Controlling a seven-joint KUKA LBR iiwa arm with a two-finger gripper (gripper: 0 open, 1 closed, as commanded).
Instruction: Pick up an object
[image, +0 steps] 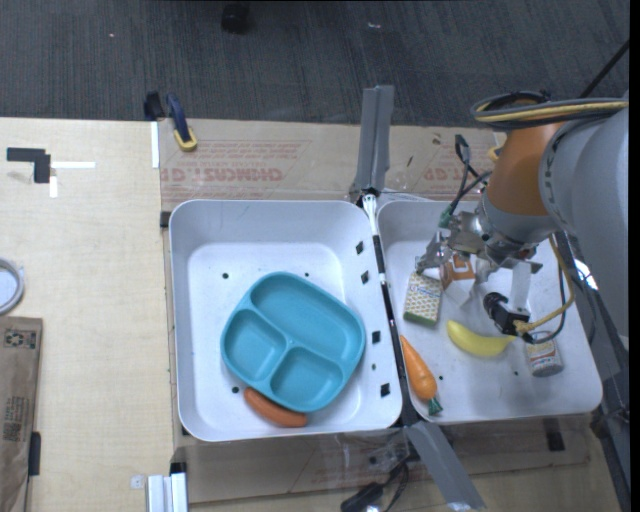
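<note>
Banana (477, 340) lies in the right bin (570, 400), just below the gripper (452, 262), whose hold I cannot tell.

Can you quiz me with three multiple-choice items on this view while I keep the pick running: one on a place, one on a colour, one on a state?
1. Where does the divided plate lie?
A. in the left bin
B. in the right bin
C. on the bare bench

2. What colour is that plate?
A. red
B. blue
C. black

3. How does the carrot in the right bin lie?
A. flat, against the bin's left wall
B. standing upright at the bin's centre
C. on top of the banana

Answers:
1. A: the plate rests on the floor of the left bin, with an orange sausage-like item poking out under its near rim.
2. B: all three of its compartments are light blue.
3. A: it lies flat, its green end toward the near corner, apart from the banana; the hand hovers farther back, by a small orange item.
</note>
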